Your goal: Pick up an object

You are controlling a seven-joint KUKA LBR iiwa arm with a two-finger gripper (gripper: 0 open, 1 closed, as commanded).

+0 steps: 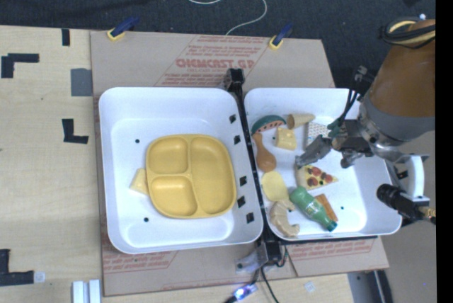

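Observation:
My gripper point(329, 155) hangs open over the right bin point(368, 220), just above a toy pizza slice point(316, 177), with nothing between its fingers. To its left lie a cheese wedge point(286, 139), a watermelon slice point(267, 124), a bread piece point(301, 119) and a brown drumstick point(265, 153). Toward the front of that bin are a pale yellow fruit point(274, 186), a green bottle point(309, 208), an orange carrot point(325, 205) and a tan curved piece point(284, 221).
The left bin point(117, 117) holds a yellow divided plate point(191, 175) with a pale yellow wedge point(139, 182) tucked at its left edge. A black clip divider point(245, 153) joins the bins. The arm's bulk point(400, 93) covers the right bin's far right side.

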